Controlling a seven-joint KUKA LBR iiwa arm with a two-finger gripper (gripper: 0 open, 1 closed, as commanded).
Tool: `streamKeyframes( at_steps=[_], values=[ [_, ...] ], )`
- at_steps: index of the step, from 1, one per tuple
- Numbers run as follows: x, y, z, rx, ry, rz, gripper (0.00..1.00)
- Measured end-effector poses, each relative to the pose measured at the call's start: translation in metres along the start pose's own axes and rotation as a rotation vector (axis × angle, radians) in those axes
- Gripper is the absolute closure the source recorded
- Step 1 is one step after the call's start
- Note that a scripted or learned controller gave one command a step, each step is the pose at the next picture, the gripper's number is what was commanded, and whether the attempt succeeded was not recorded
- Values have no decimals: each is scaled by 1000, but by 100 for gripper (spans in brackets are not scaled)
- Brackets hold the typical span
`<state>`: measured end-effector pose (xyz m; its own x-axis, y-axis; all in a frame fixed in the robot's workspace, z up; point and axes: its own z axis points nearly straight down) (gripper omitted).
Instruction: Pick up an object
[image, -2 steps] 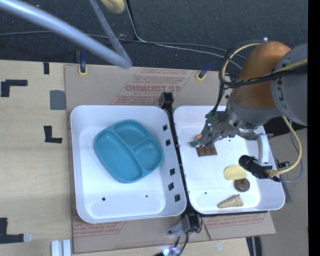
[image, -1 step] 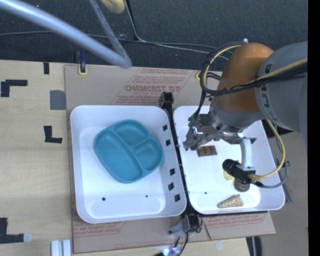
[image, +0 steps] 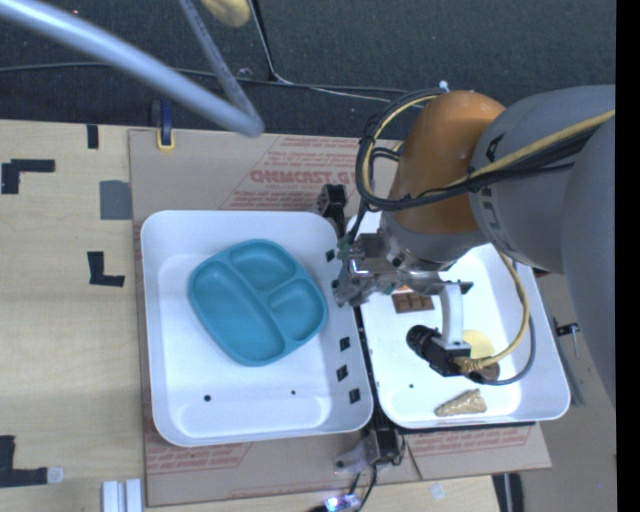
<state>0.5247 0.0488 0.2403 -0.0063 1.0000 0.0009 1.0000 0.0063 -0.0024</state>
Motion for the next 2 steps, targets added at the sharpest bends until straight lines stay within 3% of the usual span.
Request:
streamKeyframes(
  at_steps=[1, 2],
  values=[
    [45, -20, 18, 2, -1, 1, 100],
    [42, -19, 17, 0, -2, 4, 0]
  ],
)
